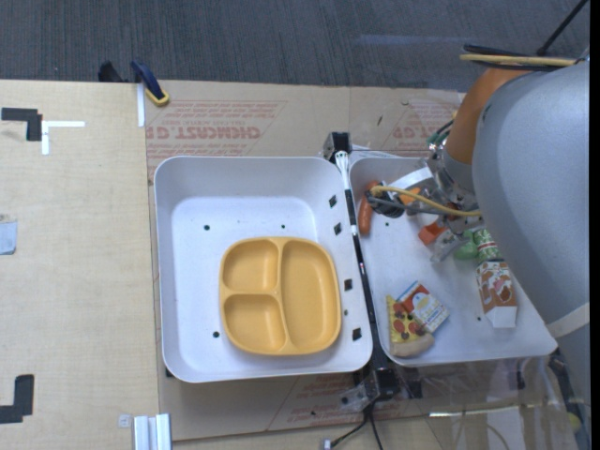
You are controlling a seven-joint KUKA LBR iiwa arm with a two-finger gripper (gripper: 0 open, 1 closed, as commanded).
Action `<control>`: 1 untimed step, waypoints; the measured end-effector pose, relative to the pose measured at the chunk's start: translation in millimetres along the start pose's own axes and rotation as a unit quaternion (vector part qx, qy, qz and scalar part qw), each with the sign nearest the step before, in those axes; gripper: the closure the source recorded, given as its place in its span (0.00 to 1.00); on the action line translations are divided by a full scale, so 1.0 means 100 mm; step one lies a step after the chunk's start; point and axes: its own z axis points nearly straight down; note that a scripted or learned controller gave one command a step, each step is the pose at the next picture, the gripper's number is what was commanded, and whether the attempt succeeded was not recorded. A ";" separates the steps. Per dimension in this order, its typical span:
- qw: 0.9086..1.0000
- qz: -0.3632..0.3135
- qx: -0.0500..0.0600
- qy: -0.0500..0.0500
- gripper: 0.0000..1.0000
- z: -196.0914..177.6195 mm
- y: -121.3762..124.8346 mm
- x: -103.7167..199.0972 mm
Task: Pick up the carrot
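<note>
The gripper [446,237] hangs low over the right-hand bin [459,340], at its far end, with the grey arm and its orange band crowding in right behind it. From where I stand I cannot tell whether the gripper is spread or pressed together, and I see nothing clearly held in it.

Touching it, or nearly, is a small red-orange piece [428,234] that I cannot identify, and a green packet [484,246] sits just beside it on the arm's side. The carrot [364,217] lies apart from the gripper, on the side away from the arm, close against the bin wall next to the other bin.

Nearer the bench's front edge than the gripper, a brown and white carton [496,293] lies close under the arm. A small box with a pizza picture [418,311] rests on a tan thing [411,346] in the near corner.

Beyond the carrot, the left-hand bin [187,279] holds a yellow divided plate [280,295] with three compartments.
</note>
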 end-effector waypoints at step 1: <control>1.000 0.015 -0.001 0.003 0.00 -0.31 0.12 -0.12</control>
